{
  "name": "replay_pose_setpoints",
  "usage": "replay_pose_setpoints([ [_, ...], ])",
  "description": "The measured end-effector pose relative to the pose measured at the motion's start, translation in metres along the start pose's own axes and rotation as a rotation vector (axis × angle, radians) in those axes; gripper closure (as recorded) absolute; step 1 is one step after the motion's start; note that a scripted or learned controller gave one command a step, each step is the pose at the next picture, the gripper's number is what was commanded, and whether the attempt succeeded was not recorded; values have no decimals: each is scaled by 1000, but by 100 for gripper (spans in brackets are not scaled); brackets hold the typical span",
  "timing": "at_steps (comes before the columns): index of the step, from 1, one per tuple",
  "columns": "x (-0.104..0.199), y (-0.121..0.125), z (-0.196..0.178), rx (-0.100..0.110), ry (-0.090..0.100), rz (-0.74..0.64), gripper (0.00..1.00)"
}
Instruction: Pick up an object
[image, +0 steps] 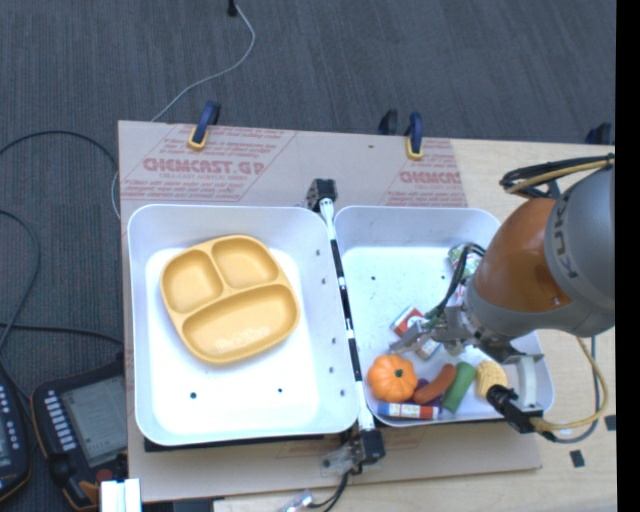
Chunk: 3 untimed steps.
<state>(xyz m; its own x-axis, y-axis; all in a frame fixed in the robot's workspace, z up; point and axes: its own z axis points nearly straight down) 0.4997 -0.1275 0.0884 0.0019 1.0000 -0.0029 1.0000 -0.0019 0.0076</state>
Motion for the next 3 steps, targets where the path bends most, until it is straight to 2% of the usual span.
replay_pose_setpoints([
  [1, 0, 1, -11, -3, 0, 0, 100],
  [2, 0, 1, -10, -2, 0, 0, 0],
  [3, 29, -13, 0, -5, -4, 1, 0],
])
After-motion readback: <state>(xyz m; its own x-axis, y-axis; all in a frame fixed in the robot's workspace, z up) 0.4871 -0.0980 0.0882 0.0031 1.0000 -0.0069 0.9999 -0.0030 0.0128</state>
